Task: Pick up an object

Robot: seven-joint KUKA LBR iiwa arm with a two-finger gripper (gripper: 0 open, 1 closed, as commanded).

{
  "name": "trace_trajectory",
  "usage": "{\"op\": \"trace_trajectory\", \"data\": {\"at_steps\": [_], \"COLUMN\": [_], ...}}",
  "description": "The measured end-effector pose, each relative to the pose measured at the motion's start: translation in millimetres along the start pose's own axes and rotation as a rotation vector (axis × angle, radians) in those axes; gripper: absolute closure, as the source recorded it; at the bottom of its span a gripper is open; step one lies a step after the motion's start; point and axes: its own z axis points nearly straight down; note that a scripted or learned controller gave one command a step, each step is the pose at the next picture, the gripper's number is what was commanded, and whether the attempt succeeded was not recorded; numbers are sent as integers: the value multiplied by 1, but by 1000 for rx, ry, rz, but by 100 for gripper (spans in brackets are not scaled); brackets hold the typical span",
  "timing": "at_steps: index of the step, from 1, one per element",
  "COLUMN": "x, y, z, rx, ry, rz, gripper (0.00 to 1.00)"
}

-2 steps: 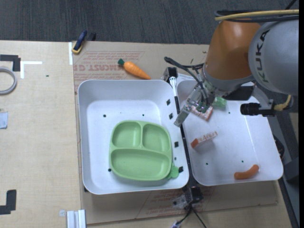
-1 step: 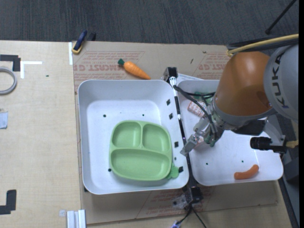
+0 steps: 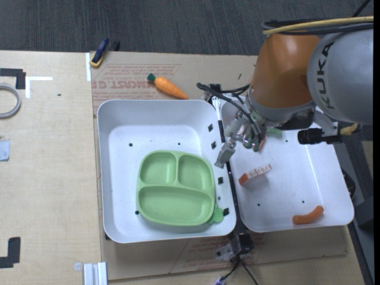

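Hand hovers over the right bin, grip state unclear; red-and-white packet lies just below it.

The grey arm with its orange band runs off the top and right edges and covers the far part of the right-hand shallow white bin. A small green piece peeks from under the wrist, too covered to identify, and the metal two-finger gripper is too small and cluttered to read. A grey ring is cut by the left edge.
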Motion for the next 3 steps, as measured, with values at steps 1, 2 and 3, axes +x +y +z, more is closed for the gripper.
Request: {"op": "trace_trajectory", "data": {"at_steps": [1, 2, 3], "x": [47, -3, -30], "y": [-44, -13, -36], "z": [0, 0, 0], "rx": [0, -1, -2], "ry": [1, -1, -2], "rz": [-95, -540, -923], "gripper": [0, 0, 0]}}
